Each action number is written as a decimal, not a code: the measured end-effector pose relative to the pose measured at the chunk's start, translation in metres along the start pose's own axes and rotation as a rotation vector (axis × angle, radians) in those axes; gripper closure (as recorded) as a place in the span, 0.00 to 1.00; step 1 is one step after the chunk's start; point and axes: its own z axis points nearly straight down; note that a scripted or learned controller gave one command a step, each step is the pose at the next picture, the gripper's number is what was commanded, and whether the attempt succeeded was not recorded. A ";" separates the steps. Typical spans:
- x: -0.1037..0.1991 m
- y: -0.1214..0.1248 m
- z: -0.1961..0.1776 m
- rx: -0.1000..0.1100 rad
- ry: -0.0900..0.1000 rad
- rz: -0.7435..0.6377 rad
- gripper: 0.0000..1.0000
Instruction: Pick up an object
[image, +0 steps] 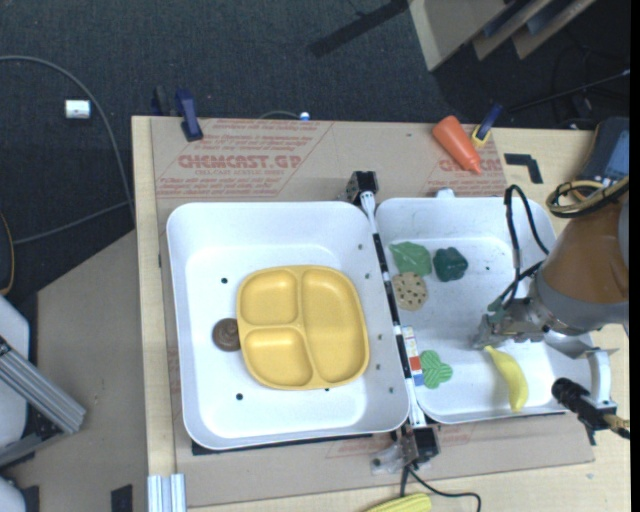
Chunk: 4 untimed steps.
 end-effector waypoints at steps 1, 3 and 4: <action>0.063 -0.002 -0.091 0.000 0.000 -0.004 1.00; 0.007 -0.014 -0.034 0.003 -0.001 -0.001 0.00; 0.005 -0.010 0.010 0.003 0.001 -0.001 0.00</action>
